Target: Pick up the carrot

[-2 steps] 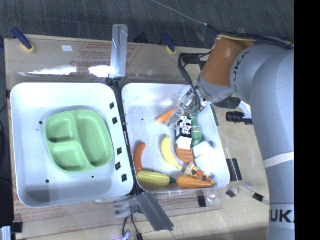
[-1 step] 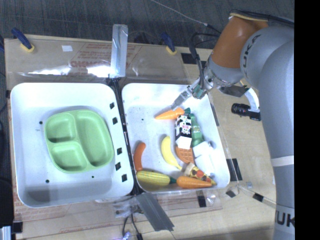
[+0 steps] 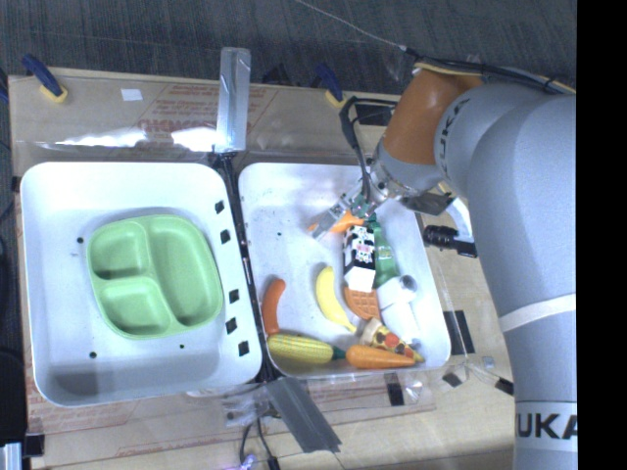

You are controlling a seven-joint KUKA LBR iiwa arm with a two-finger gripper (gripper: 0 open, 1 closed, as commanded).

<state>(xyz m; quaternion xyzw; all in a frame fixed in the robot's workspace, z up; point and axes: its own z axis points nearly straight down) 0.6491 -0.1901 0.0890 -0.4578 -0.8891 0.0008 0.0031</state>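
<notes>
The carrot (image 3: pixel 378 357) is orange and lies flat along the front wall of the right bin (image 3: pixel 257 196), between a corn cob and a pizza slice. My gripper (image 3: pixel 353 209) is low at the back of the same bin, well away from the carrot. A small orange piece (image 3: pixel 336 226) lies right under its tip; whether it is gripped is not visible.
The right bin also holds a corn cob (image 3: pixel 299 349), a red sausage (image 3: pixel 272 305), a banana (image 3: pixel 331 300), a black-and-white carton (image 3: pixel 361 251), a green bottle (image 3: pixel 384 258), a white bottle (image 3: pixel 398 300) and a pizza slice (image 3: pixel 389 340). The left bin (image 3: pixel 49 194) holds a green divided plate (image 3: pixel 155 274).
</notes>
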